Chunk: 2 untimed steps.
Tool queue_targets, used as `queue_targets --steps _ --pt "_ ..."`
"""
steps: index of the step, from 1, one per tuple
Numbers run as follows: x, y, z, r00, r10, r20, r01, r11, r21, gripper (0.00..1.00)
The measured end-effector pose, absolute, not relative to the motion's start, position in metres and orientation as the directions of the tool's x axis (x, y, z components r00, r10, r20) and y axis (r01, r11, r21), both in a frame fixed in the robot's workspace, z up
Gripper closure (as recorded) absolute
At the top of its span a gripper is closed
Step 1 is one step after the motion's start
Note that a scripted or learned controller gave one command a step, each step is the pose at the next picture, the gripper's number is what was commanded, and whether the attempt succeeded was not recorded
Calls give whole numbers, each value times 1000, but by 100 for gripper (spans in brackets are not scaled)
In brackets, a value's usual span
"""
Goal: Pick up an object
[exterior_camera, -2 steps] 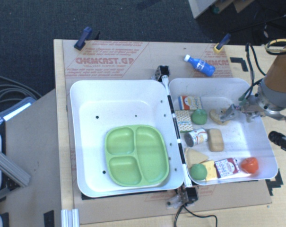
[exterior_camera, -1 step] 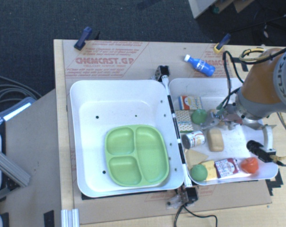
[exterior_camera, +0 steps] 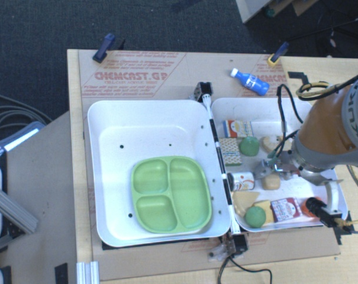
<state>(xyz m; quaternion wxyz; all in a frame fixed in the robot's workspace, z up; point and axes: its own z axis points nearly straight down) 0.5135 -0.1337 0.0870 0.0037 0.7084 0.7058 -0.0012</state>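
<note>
Overhead, the bench (exterior_camera: 137,70) of pale board with red print carries two shallow white bins side by side. The left bin (exterior_camera: 107,129) is the larger sight and holds a light green divided plate (exterior_camera: 170,194) with three compartments, lying toward its near right part. The right bin (exterior_camera: 255,106) is crowded with small goods. The grey arm (exterior_camera: 329,132), with its orange band, reaches in from the right and hangs over the middle of that bin.

Its gripper (exterior_camera: 272,169) sits low among the items, just beside a pale tan lump (exterior_camera: 272,182); whether its jaws are apart or together cannot be told, and nothing can be made out between them.

Within the right bin, a red and white packet (exterior_camera: 288,209) lies at the near side, with a green ball (exterior_camera: 255,216) just left of it, touching a yellowish wedge (exterior_camera: 245,200). A small white and red can (exterior_camera: 242,180) lies by the left wall. Farther off sit a patterned box (exterior_camera: 229,149), a second green ball (exterior_camera: 248,145) and a white carton (exterior_camera: 238,127).

A blue and white bottle (exterior_camera: 250,81) lies on the bench beyond the right bin.
</note>
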Motion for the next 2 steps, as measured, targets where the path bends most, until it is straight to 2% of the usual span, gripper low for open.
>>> queue_targets --steps 1,2 --pt "514 -132 96 3 1000 -3 1000 -3 3 100" --pt "516 -65 185 -1 1000 1 1000 1 1 100"
